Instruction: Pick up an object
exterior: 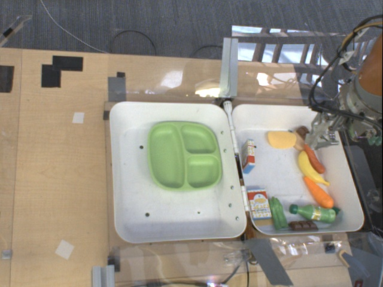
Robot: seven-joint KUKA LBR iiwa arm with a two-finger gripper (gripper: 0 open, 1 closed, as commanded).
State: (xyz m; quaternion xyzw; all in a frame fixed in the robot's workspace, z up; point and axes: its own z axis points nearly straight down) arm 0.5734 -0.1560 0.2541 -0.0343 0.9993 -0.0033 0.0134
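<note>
End effector (323, 131) sits low at the far right of the right bin (275, 113), its tip right by the hot dog (313, 158); whether it is released or clenched, I cannot tell. The hot dog lies just right of the yellow chip-shaped piece (281, 139), long axis slanting from upper left to lower right. Touching the hot dog's lower side, the banana (311, 171) runs along the same slant. Below that, the carrot (318, 192) points down-right too.
</note>
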